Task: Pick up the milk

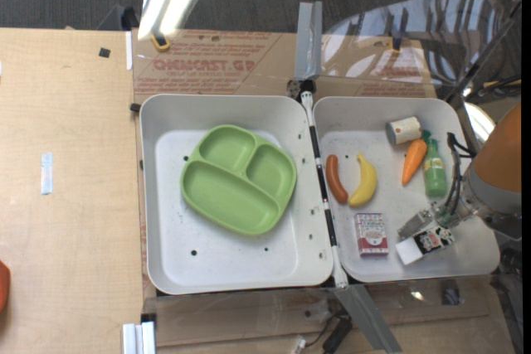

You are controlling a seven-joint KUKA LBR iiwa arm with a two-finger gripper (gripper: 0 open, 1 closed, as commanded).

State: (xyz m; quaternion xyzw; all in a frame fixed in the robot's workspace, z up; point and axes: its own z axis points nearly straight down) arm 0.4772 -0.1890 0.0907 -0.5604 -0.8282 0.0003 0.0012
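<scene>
The milk [421, 244], a small white carton with black print, lies tilted near the front right corner of the right bin [465, 263]. The claw [435, 219] sits right over the carton's upper end, apparently touching it; whether it is wide or narrow cannot be told. Left of the milk is a red box [372, 233]. Farther back from it lie a banana [362, 181], sausage [337, 178], carrot [412, 161] and green bottle [435, 172].

Robotics lab bench — two white bins [158, 178] clamped together, taped cardboard behind them, plywood top, grey carpet beyond.
</scene>
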